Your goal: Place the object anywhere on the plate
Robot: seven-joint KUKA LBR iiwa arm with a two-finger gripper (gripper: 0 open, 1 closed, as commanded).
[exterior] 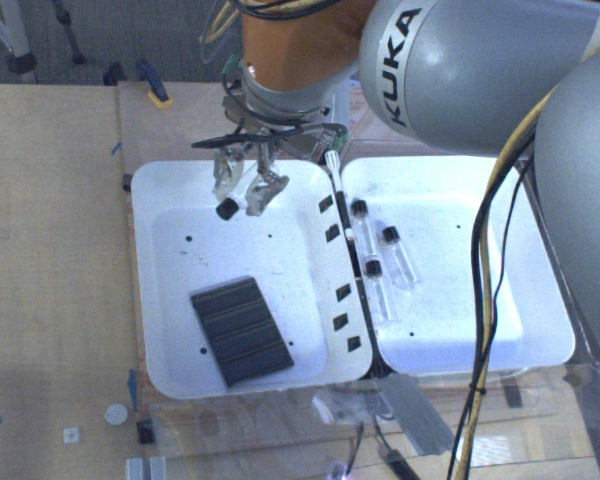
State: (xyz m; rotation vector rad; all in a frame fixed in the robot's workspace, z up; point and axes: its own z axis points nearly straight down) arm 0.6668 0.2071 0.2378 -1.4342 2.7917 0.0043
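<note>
Over the left bin's far side, gripper (245, 194) is pinching a vial (232, 205) by one end, risking slipping before the plate (241, 330).

Two clear vials (392, 253) in the right bin (500, 318); blue clamp (155, 83) on the bench (50, 218) behind.

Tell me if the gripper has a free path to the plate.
Probably yes. The gripper hangs over the far end of the left bin; the plate lies flat at the near end of that bin, with bare bin floor between them.
</note>
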